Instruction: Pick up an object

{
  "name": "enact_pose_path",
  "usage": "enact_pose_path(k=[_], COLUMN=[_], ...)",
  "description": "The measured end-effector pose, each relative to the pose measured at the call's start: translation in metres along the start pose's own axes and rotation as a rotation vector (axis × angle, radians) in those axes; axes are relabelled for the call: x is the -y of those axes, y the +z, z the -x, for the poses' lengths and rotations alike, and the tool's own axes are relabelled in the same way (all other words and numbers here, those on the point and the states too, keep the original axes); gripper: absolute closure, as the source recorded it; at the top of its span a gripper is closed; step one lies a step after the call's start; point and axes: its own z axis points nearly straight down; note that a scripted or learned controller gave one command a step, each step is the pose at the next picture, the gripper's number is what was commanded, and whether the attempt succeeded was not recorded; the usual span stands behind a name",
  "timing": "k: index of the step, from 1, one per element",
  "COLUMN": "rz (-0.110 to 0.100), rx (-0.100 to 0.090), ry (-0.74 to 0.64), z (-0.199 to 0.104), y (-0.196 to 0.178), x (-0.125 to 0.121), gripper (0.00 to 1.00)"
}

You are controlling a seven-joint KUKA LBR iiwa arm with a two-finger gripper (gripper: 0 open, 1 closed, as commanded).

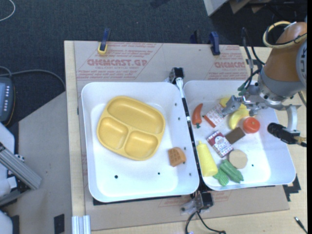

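Green toy (228, 173) hugs the right bin's (278, 177) near rim.

Bench (146, 60) bears left bin (92, 145); right bin (278, 169) beside

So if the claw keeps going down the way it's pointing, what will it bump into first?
Probably the yellow banana-shaped toy right beneath the claw, though depth is hard to judge from this one slanted view.
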Motion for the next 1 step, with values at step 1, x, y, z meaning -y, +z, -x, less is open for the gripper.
enact_pose_path(k=[1], rz=[0.007], rx=[0.001], ry=[0.001], z=[-0.0007], y=[0.0511], x=[-0.001], gripper=[0.0])
